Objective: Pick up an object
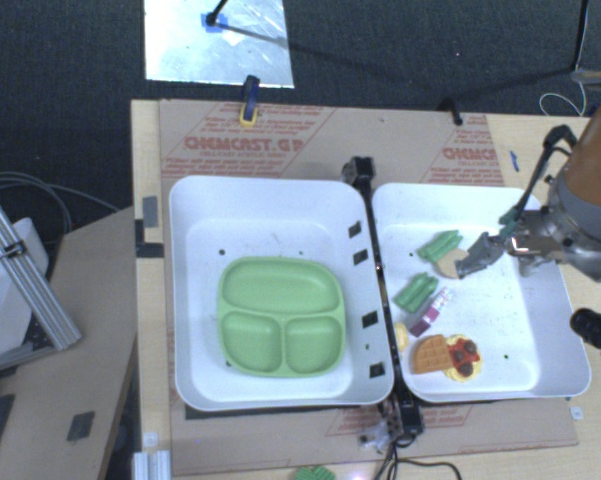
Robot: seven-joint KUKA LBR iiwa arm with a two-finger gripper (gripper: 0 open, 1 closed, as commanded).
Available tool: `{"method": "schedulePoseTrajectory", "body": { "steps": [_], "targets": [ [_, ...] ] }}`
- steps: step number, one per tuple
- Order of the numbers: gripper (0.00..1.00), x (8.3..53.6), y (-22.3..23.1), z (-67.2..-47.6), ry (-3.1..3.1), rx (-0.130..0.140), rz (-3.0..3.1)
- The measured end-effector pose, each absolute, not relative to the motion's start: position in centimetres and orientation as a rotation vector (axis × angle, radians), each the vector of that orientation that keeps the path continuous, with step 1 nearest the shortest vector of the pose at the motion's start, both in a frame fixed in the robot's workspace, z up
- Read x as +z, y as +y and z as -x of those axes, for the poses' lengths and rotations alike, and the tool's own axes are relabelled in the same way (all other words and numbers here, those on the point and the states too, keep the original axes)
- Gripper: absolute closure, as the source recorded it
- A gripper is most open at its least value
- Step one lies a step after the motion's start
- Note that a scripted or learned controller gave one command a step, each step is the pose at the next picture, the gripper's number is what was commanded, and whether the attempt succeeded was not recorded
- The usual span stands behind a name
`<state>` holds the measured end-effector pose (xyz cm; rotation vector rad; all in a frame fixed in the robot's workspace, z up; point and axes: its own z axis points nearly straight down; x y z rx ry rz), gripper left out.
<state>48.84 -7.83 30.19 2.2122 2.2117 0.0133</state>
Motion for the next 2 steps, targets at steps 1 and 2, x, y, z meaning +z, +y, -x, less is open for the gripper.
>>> {"method": "schedulePoseTrajectory", "body": {
  "steps": [1,2],
  "targets": [
    [0.0,21.5,-7.0,-48.5,2.227,-0.006,-2.224],
    [0.0,30.8,-1.2,-49.8,2.23,0.015,-2.204]
  ]
}}
